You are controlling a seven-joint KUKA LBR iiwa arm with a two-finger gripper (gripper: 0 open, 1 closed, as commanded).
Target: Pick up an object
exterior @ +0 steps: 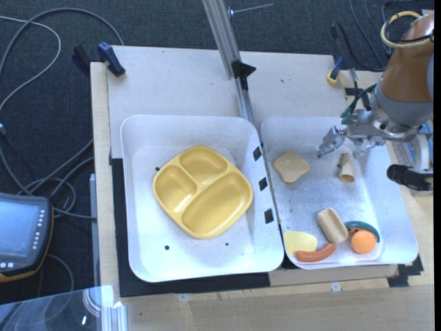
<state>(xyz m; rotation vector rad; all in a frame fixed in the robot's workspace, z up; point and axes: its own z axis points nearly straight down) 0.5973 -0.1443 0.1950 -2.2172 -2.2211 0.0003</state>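
Right now you have the gripper (353,145) hanging over the far part of the right bin (393,205), toward its right edge, with the grey arm and its orange band (408,67) coming in from the right. Its two fingers stand apart — one tip reaches out to the left at about the bin's far middle, the other points down toward the small tan cylinder (345,167), which lies just beneath it; you cannot tell from this slant whether that finger touches it. Nothing sits between the fingers. Left of the cylinder, near the bin's left edge, you see a flat tan bread-like piece (291,166). Along the near edge of the same bin lies a cluster: a pale yellow piece (300,241) at the near-left corner, a red-orange sausage shape (315,254) touching it on the near side, a tan roll (331,225) tilted just beside them, and an orange ball (363,241) at the right with a teal curved piece (363,225) hugging its far side. The left bin (138,185) holds a yellow divided plate (202,192) near its middle — three compartments, nothing in them. On the bench's far-left corner you'll notice a blue clamp (111,58).
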